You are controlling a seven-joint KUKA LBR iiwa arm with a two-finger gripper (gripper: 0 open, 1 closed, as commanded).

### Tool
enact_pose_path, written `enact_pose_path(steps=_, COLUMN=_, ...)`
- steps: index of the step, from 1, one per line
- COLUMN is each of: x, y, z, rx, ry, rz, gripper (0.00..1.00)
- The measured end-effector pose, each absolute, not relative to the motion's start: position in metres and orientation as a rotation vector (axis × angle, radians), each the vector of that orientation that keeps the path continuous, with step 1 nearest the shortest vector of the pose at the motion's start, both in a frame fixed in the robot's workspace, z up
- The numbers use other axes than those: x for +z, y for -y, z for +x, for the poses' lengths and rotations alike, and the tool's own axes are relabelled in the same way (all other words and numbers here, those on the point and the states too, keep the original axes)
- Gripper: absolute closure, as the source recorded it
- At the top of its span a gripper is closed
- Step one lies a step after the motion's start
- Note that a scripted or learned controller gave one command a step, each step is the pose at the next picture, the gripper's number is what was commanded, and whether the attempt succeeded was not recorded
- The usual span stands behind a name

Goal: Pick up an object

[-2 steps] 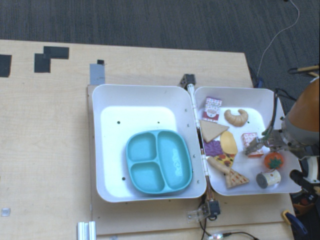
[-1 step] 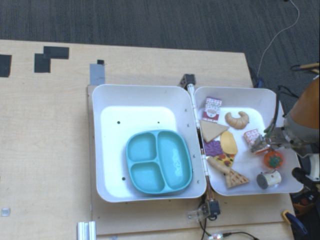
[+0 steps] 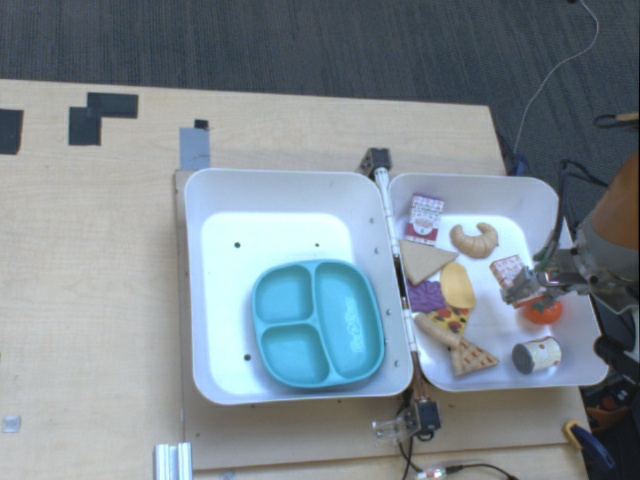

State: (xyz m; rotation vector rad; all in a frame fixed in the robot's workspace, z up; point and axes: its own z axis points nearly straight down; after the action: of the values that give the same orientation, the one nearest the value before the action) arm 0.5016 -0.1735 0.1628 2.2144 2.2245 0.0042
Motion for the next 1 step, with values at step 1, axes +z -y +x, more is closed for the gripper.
enact_pose_path(steps=1, x=0.2092, y=0.1125, z=0.534, rx=0.005, ry=-2.225, rz=2.214, gripper=1.0)
